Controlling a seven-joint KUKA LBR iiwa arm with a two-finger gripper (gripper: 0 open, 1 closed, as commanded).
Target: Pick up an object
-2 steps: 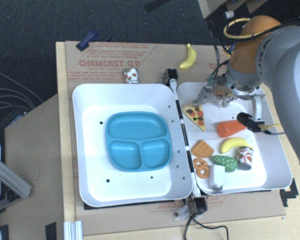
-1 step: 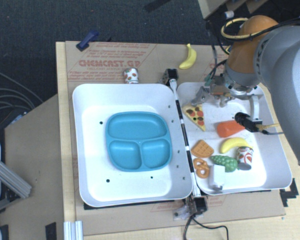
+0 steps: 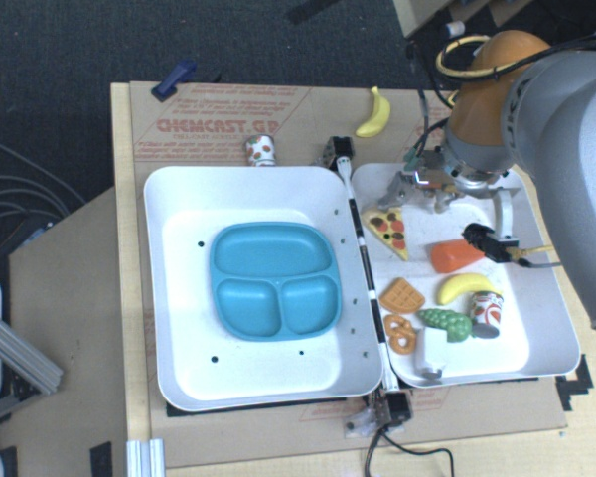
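Red block letters are showing on the bare cardboard sheet [image 3: 219, 117] that is covering the worktop behind the left bin. The large line is reading something like "CHEMCAST GP", though the last letters are blurring and I am not sure of them. Above and below that line, smaller red print is running in slanted rows, too fine to read. A small can [image 3: 487, 312] is lying in the right bin with a red and white label, and any lettering on it is too small to make out.
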